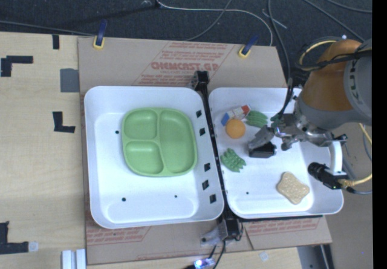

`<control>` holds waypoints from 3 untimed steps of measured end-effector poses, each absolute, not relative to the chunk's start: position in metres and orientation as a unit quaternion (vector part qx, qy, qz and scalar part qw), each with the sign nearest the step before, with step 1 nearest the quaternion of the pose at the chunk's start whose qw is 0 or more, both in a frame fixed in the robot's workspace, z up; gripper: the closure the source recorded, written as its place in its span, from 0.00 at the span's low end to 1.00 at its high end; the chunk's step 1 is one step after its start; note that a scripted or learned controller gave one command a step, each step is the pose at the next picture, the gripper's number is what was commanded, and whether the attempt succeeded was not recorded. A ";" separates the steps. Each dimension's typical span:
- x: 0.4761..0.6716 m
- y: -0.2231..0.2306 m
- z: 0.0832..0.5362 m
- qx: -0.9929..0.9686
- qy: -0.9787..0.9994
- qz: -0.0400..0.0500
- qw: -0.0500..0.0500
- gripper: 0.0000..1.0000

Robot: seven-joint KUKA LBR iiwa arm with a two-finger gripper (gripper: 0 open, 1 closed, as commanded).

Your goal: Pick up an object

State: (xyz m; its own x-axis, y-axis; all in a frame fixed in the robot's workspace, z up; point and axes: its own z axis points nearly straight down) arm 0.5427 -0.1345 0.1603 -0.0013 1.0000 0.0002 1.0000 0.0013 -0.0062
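Note:
In the right bin [314,206] lie an orange ball [235,129], a green leafy toy [233,160], a second green piece [256,119], a small red, white and blue item [233,115] and a tan biscuit-like piece [292,188]. My gripper [262,149] hangs low over the middle of that bin, just right of the orange ball and the leafy toy. Its dark fingertips point left and down. Nothing shows between them.
The left bin [100,159] holds a green divided plate [159,141]. Black clips run along the seam between the bins [209,153]. Cables trail across the dark floor behind the cardboard sheet. The arm's orange band [329,83] sits at the right.

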 end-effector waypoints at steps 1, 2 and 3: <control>0.531 -0.137 0.107 -0.707 -0.707 0.003 0.003 0.00; 0.533 -0.136 0.120 -0.706 -0.708 0.001 0.002 1.00; 0.529 -0.126 0.171 -0.706 -0.708 -0.001 -0.001 1.00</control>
